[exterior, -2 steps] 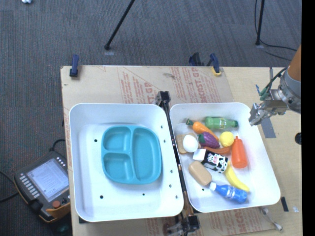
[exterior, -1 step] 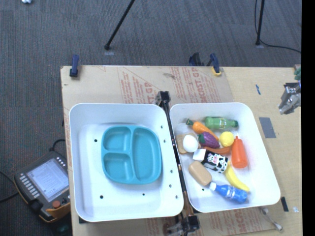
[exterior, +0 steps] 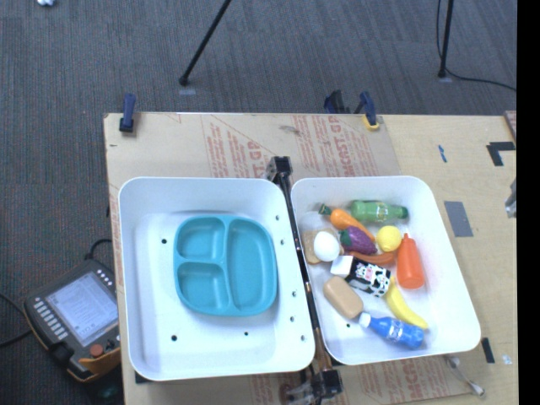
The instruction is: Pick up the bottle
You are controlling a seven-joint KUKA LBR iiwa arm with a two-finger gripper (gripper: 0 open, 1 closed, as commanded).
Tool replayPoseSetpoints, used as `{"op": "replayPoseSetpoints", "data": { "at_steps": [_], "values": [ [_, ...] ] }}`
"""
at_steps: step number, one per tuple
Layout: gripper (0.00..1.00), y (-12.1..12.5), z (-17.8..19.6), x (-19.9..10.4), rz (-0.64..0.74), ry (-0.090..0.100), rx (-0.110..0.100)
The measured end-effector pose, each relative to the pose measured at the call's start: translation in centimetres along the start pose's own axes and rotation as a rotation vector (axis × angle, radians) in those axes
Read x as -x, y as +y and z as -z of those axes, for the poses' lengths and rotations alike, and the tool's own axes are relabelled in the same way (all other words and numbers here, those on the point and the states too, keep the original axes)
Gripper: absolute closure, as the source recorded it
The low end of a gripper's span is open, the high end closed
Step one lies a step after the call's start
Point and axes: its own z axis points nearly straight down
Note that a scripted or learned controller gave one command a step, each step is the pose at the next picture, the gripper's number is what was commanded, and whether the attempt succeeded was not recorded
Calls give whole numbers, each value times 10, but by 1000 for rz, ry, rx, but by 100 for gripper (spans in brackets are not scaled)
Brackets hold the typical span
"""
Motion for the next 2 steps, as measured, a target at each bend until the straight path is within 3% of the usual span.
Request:
{"op": "replayPoseSetpoints", "data": {
  "at_steps": [1, 2],
  "values": [
    [100, -17, 9, 2, -261, -1, 1],
    [100, -19, 30, -5, -524, 0, 2]
  ]
}}
